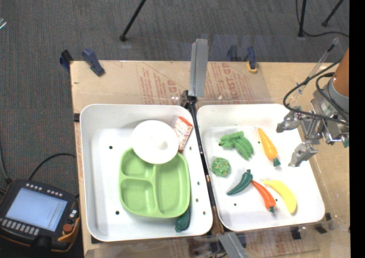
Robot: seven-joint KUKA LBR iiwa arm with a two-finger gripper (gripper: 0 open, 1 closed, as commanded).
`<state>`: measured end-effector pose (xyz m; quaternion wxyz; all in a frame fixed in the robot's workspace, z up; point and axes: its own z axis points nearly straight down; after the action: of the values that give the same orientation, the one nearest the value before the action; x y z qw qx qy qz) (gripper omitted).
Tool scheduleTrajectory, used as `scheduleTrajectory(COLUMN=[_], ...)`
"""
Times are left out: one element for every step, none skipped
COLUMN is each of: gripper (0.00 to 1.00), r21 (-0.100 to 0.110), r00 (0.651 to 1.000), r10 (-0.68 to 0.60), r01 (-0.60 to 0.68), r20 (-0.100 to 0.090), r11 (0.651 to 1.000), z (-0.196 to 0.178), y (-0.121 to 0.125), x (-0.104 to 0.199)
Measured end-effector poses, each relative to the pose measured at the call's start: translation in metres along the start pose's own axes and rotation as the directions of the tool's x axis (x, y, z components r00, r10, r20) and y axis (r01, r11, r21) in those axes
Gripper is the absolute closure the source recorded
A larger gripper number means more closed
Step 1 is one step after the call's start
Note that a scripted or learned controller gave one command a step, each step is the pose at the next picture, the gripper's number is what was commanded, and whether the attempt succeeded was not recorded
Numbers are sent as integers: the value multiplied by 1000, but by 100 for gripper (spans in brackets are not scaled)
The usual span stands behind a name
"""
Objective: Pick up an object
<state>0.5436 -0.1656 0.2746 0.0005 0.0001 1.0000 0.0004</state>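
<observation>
End effector [299, 140] hangs over the right edge of the right bin [231, 225], fingers spread apart and grasping nothing. Yellow banana [284, 193] lies in that bin, below and left of the end effector. Orange carrot [267, 145] lies left of the end effector, apart from it.
</observation>
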Motion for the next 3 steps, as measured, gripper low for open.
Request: scheduleTrajectory(gripper=[0, 0, 0], r21=[-7, -2, -1], r00=[990, 981, 979], r10=[-144, -192, -203], r01=[144, 192, 203], r20=[-13, -3, -1], r11=[990, 981, 979], z=[185, 188, 188], y=[21, 28, 38], x=[5, 18, 14])
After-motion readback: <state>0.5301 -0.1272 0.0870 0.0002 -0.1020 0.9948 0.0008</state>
